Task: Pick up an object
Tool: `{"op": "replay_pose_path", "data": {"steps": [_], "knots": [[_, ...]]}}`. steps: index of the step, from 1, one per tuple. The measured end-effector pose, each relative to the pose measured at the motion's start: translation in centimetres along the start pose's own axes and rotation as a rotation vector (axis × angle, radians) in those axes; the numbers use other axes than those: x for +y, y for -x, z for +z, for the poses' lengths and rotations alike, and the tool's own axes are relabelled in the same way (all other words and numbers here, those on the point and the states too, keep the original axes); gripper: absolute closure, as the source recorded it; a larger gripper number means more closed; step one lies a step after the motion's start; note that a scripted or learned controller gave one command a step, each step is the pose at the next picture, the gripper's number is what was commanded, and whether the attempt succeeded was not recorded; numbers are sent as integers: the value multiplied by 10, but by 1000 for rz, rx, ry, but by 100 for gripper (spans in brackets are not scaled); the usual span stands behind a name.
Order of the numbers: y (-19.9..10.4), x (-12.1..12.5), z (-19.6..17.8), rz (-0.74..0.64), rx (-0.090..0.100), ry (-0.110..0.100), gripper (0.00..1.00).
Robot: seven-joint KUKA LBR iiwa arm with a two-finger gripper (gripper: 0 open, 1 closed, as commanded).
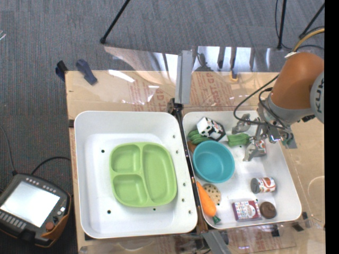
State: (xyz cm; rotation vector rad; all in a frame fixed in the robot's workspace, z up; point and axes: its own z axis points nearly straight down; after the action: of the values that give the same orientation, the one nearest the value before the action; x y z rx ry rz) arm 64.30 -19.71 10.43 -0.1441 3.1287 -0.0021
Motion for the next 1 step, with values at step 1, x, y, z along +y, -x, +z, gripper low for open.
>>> {"op": "replay_pose_path", "data": {"steps": [1], "knots": [[2,-4,15,83,3,2,0]]}}
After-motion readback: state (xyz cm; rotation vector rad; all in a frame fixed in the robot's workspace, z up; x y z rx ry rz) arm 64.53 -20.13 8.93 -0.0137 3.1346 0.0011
